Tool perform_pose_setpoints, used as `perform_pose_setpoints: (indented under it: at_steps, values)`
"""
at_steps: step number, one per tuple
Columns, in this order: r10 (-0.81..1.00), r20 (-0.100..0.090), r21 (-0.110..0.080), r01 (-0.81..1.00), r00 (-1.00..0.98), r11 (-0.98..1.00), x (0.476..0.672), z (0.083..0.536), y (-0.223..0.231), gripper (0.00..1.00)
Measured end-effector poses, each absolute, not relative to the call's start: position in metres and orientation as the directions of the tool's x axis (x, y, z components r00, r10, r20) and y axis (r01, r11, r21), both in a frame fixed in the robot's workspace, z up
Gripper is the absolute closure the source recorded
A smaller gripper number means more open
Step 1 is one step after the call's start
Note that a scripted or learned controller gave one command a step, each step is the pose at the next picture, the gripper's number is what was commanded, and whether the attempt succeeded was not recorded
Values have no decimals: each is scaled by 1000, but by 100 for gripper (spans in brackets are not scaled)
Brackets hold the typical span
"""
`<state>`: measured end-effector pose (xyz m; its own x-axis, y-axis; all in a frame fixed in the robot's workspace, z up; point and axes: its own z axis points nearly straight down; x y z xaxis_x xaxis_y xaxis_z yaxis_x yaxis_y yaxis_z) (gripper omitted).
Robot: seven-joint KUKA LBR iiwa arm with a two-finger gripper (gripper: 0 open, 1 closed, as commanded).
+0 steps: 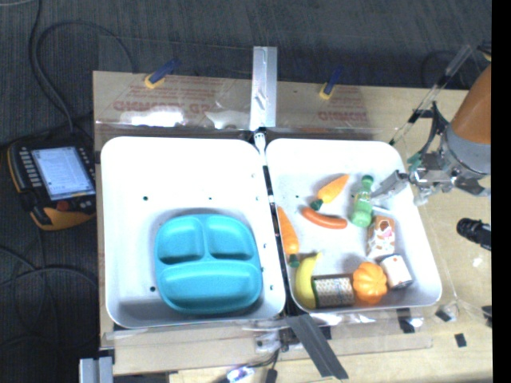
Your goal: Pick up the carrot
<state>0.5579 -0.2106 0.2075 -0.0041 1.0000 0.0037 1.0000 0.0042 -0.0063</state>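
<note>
An orange carrot point(287, 228) lies lengthwise against the left wall of the right bin point(415, 238), its green end towards the banana. A second, shorter orange carrot-like piece point(333, 187) lies tilted near the bin's middle back. My gripper point(393, 185) hangs over the bin's right back part, just right of a green bottle point(363, 201) and well right of both orange pieces. Nothing shows between its fingers.
The right bin also has a red-orange sausage shape point(324, 219), a yellow banana point(303, 274), a metal grater point(332, 290), a small pumpkin point(370, 282) and two small cartons point(382, 236). A blue divided plate point(209, 263) lies in the left bin point(128, 214).
</note>
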Motion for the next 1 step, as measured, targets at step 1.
perform_pose_setpoints:
  at_steps: [1]
  values:
    - [966, 0, -5, 966, -259, 259, 617, 222, -163, 0]
